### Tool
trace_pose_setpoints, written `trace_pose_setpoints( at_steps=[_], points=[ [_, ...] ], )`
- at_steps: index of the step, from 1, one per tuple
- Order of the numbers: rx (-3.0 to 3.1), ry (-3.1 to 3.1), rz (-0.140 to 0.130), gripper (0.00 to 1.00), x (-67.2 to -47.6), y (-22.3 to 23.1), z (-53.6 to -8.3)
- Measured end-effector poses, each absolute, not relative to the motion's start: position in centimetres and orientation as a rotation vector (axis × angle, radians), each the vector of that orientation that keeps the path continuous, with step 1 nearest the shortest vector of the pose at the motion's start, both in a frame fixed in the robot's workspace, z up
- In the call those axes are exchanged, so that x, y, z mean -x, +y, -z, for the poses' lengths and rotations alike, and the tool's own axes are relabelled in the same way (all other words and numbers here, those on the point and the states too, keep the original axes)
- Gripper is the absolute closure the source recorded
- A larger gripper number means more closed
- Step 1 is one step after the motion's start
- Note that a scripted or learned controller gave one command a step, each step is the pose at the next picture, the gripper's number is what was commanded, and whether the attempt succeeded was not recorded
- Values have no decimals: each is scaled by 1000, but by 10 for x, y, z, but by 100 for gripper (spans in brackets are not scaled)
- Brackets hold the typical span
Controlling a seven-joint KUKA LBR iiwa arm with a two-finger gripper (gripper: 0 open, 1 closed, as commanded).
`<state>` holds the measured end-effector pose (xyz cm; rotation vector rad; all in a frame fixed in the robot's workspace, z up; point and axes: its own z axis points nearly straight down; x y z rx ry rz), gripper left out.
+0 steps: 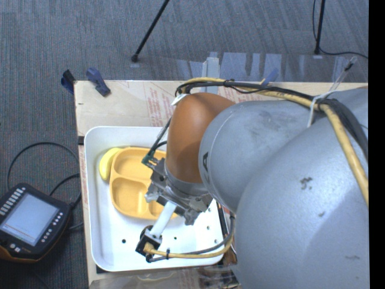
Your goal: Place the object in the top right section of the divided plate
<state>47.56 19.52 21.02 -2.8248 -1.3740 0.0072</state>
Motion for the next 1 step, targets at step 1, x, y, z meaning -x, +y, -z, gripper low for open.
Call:
trace_pose_setpoints(
  at_steps=[1],
  points=[
    [2803, -1417, 4, 0, -518, 193, -284]
  ],
)
